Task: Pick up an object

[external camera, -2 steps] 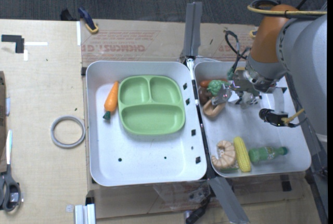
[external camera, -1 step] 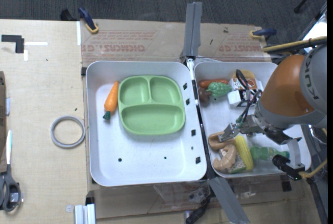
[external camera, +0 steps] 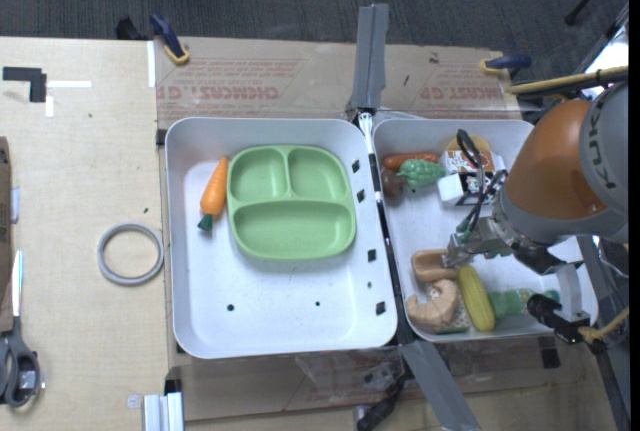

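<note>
Overhead slanted view of the table (external camera: 80, 179) with two shallow white bins side by side. The left bin (external camera: 270, 319) holds a green divided plate (external camera: 292, 202) and, just beside the plate's left edge, a toy carrot (external camera: 213, 189). The right bin (external camera: 400, 219) holds the candidate objects: a red-and-green vegetable piece (external camera: 415, 169) near the top, a small white packet (external camera: 462, 162) beside it, and lower down a tan bread-like piece (external camera: 433, 264), a croissant-like item (external camera: 434, 307), a corn cob (external camera: 474, 297) and a green item (external camera: 512, 301), all close together. The arm (external camera: 555, 169) reaches in from the right, and the gripper (external camera: 468, 249) is low over the right bin, just above the tan piece and the corn cob. The state of the jaws cannot be told: they are small, dark and partly merged with cabling and the wrist, and nothing is clearly seen between them. Judged from this frame, the task is at the approach or grasp stage; every object appears to lie in its bin, so the lift is not yet done. The arm's body covers the right bin's far side, and the green item is partly hidden. A grey ring (external camera: 131, 253) and scissors (external camera: 18, 359) lie on the table, left of the bins.
</note>
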Motion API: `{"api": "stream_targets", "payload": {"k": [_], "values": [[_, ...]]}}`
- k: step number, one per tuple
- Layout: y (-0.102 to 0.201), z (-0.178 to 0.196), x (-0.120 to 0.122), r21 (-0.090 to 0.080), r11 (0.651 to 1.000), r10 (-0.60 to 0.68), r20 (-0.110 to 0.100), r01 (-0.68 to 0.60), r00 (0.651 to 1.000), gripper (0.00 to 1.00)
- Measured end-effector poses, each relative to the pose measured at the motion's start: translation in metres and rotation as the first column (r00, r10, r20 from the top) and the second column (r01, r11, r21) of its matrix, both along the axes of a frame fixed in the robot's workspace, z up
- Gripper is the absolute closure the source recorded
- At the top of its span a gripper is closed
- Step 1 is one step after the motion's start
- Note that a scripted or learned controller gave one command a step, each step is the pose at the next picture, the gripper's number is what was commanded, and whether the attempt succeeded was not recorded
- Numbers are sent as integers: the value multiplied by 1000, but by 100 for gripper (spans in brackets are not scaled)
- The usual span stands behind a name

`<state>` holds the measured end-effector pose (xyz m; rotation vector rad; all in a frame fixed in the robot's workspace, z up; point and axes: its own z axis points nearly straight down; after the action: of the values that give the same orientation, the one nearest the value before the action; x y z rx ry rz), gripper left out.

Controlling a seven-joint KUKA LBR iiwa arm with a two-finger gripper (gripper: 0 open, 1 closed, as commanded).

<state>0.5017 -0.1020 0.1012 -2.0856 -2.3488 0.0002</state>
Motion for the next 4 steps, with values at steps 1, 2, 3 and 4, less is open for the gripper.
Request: {"api": "stream_targets", "payload": {"k": [1, 2, 3, 4], "values": [[0, 0, 0, 0, 1000, 0, 0, 0, 1000, 0], [-21, 43, -24, -1, 981, -192, -1, 192, 981, 0], [-22, 51, -24, -1, 981, -194, -2, 194, 981, 100], [-22, 51, -24, -1, 981, -194, -2, 194, 981, 0]]}}
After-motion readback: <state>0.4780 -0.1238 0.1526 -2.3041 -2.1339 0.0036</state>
